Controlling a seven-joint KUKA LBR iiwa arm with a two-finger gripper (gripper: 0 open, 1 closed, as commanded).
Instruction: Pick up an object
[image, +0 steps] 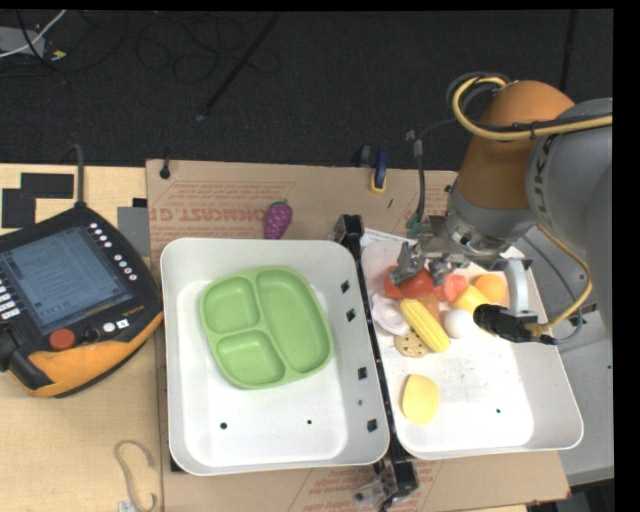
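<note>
Camera view: the gripper (420, 262) hangs low over the back of the right bin (500, 420), its jaws down among a heap of toy food. Whether the jaws are spread or closed cannot be told; they are dark against the clutter, and nothing can be seen between them. Directly under and just in front of them lies a red piece (412, 287), the likeliest target. Touching it on the near side is a corn cob (424, 325), its long axis running from back-left to front-right. A yellow lemon-like piece (421, 398) sits well apart toward the front. The left bin (195, 410) holds a green divided tray (266, 327).
</note>
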